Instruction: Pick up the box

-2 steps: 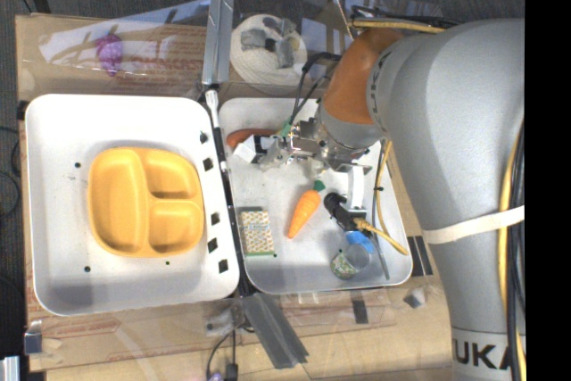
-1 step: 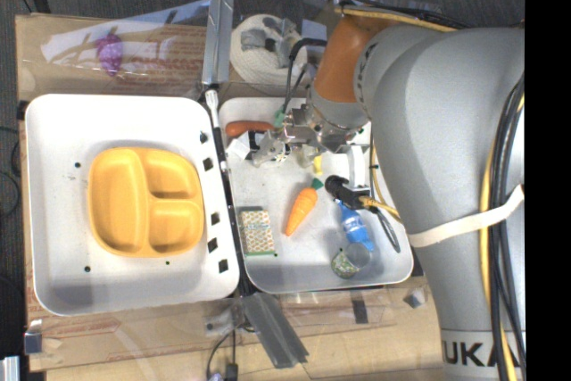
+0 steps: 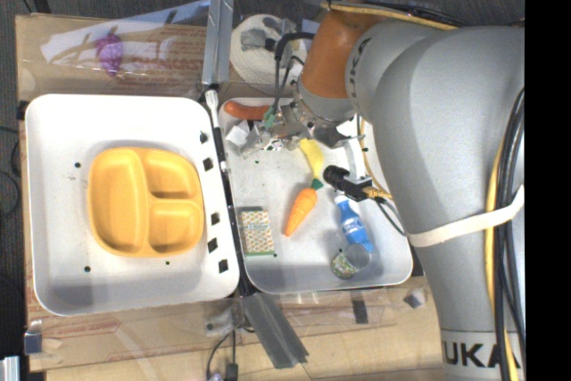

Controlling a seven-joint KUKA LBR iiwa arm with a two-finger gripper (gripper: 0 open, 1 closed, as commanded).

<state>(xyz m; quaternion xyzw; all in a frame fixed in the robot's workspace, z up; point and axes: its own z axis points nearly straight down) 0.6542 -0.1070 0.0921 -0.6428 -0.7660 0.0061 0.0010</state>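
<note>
You have the box point(image 3: 256, 232), a small flat rectangular carton with a green-speckled patterned face and dark edges. It lies flat on the floor of the right bin point(image 3: 294, 281), close to that bin's left wall and near its front edge, long side running front to back.

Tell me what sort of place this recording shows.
Probably a lab bench for robot picking tests: two shallow white bins side by side, toy food such as a carrot, a small box, and the grey arm reaching in.

Glossy yellow plastic tray point(image 3: 147, 199)
</note>
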